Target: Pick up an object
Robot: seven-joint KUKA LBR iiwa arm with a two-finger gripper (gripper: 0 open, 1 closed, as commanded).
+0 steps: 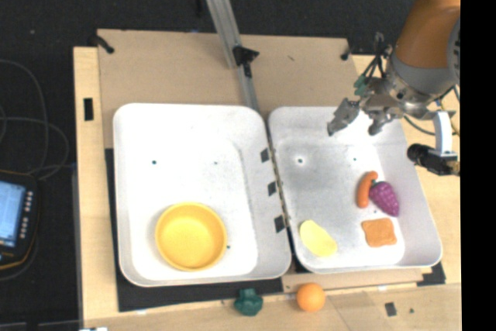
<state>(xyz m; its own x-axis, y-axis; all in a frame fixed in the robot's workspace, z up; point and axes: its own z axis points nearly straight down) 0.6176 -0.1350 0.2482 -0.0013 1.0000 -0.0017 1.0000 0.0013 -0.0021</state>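
My gripper (359, 121) hangs over the far part of the right bin (325, 167), its two fingers spread open with nothing between them. Below it, in the bin's near right part, lie a small orange carrot-like piece (365, 189), a purple grape bunch (385, 198) touching it, an orange-brown square block (379, 232) and a pale yellow oval piece (317, 238). The gripper is well apart from all of them, up and to the left of the carrot piece.
A yellow bowl (191, 236) sits in the near part of the left bin (155, 143). An orange ball (310, 297) and a green toy (249, 302) lie on the bench in front of the bins. A slanted metal rail (225, 19) crosses the back.
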